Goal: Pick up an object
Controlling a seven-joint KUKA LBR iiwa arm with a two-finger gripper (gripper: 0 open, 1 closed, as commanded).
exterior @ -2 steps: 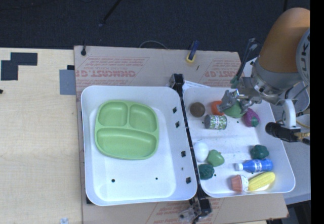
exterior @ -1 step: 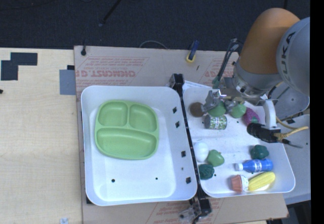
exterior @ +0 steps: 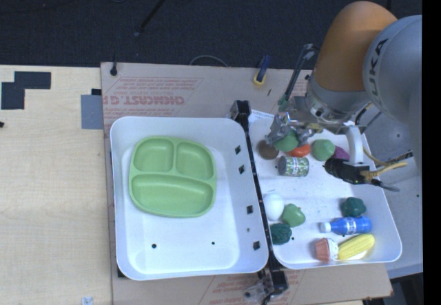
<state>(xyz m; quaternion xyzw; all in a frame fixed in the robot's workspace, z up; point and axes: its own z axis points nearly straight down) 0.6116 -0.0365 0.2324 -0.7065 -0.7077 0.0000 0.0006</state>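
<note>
Camera view: end effector (exterior: 284, 130) low over right bin (exterior: 386, 228); grip state unclear.

Single fixed camera, mounted above the tabletop (exterior: 48, 180), looking down at a slant; medium distance, framing both white bins (exterior: 182, 255) whole; arm (exterior: 358, 56) entering from frame right.

Left bin (exterior: 138, 242): white, holds pale green divided plate (exterior: 172, 177). Right bin (exterior: 386, 242): white. Arm (exterior: 386, 56): grey, orange band. Can (exterior: 294, 166): speckled green-white label, red top. Bottle (exterior: 346, 226): blue with white cap. Corn (exterior: 357, 246): yellow. Egg (exterior: 273, 206): white. Pepper (exterior: 293, 215): light green. Broccoli (exterior: 280, 233): dark green. Second dark green piece (exterior: 354, 206) near bottle. Round fruit (exterior: 322, 150): green. Bench (exterior: 48, 193): pale wood tone. Cardboard (exterior: 172, 93): brown, red lettering.
</note>
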